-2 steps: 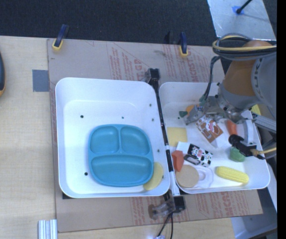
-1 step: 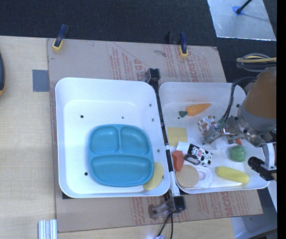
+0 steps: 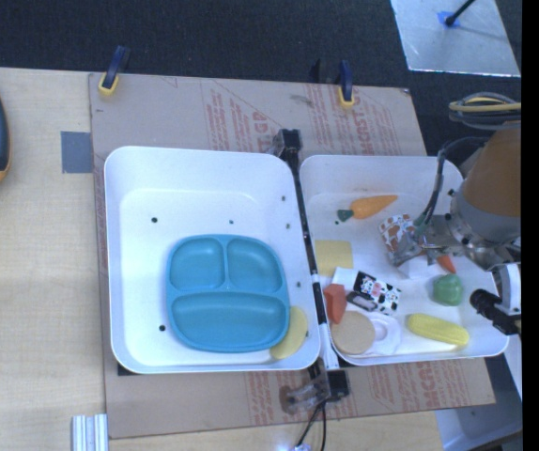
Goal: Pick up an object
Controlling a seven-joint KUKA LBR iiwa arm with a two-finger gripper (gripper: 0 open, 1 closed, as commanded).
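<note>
Down in the right bin (image 3: 345, 172), gripper (image 3: 412, 249) low over the patterned little object (image 3: 396, 233), touching or almost touching it; whether anything sits between the fingers, impossible to tell, and open or closed likewise hidden by the wrist. Just beyond that object, toward the bin's far wall: an orange carrot (image 3: 373, 206), long axis running roughly across the bin. Nearer the front wall: green ball (image 3: 448, 290), yellow corn-like piece (image 3: 437, 328), black-and-white cow-print item (image 3: 375, 291). Probably only a short drop and squeeze left. Crowded floor, smooth white plastic, little spare room.
</note>
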